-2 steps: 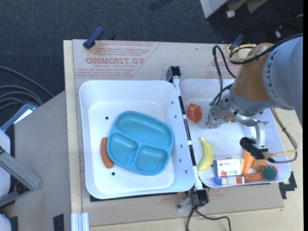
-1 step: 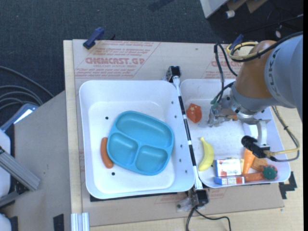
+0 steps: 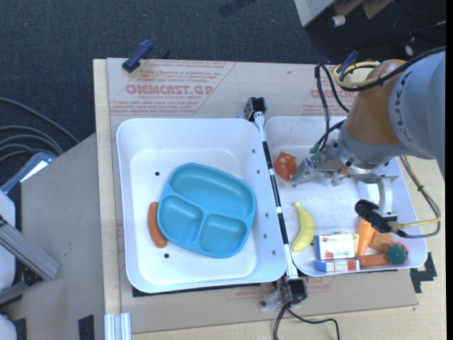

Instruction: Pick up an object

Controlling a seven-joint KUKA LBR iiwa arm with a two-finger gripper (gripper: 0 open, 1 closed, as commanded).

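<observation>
My gripper (image 3: 320, 173) hangs low over the back of the right bin (image 3: 333, 202), under the grey and orange wrist. A small red-orange object (image 3: 285, 166) lies just to its left, close but apart from it. A yellow banana (image 3: 304, 227) lies in front of the gripper, near the bin's left wall. Along the front edge lie a white and red carton (image 3: 335, 249) and two orange carrots (image 3: 364, 236), with a small green item (image 3: 397, 252) at the right.
The left bin (image 3: 134, 190) holds a blue divided plate (image 3: 205, 210) with an orange sausage (image 3: 155, 225) beside its left edge. A black clamp bar (image 3: 269, 168) runs between the bins. Cables trail along the right bin's right side.
</observation>
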